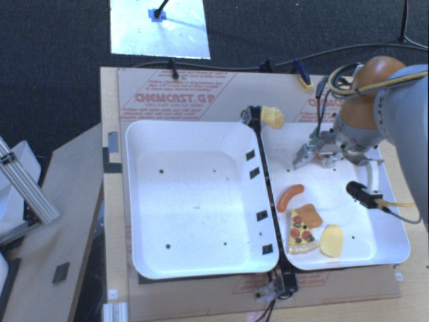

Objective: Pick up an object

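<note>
In the right bin (392,243) lie a red-orange toy sausage (290,197), a toy pizza slice (303,229) and a pale yellow piece (331,241), all near the front left. A yellow toy (272,117) rests at the bin's back left corner, by the divider. My gripper (314,161) hangs over the back half of this bin, up and to the right of the sausage. It is open with nothing between its fingers and touches none of the toys.
The left bin (137,200) stands beside the right one, with a black divider (263,186) between them. A shiny square plate (159,19) lies on the floor behind the bench. Cables run along the back right.
</note>
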Available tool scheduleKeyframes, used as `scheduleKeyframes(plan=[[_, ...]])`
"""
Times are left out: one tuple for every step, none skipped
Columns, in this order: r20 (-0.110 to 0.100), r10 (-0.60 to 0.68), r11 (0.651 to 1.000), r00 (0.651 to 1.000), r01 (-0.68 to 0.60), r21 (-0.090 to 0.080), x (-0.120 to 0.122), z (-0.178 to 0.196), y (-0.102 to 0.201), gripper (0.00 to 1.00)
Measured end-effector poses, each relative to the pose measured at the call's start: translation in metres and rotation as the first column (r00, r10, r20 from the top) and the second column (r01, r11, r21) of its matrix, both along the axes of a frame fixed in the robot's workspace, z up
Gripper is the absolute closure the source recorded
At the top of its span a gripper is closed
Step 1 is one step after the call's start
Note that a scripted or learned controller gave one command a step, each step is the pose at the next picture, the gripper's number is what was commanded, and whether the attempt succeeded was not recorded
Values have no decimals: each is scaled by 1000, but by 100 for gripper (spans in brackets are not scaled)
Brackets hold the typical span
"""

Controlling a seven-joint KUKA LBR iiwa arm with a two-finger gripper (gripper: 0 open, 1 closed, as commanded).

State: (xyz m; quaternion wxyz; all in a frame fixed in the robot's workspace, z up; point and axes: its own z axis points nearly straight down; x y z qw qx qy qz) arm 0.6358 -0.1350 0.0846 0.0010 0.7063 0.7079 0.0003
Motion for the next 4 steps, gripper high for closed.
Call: scheduleKeyframes(plan=[[-5, -1, 1000, 1000, 1, 3, -54, -1, 21, 0], [-4, -1, 1000, 1000, 1, 2, -84, -1, 39, 0], [-3, -2, 1000, 1000, 2, 1, -117, 0, 38, 0], [0, -3, 1000, 1000, 3, 1, -150, 0, 53, 0]])
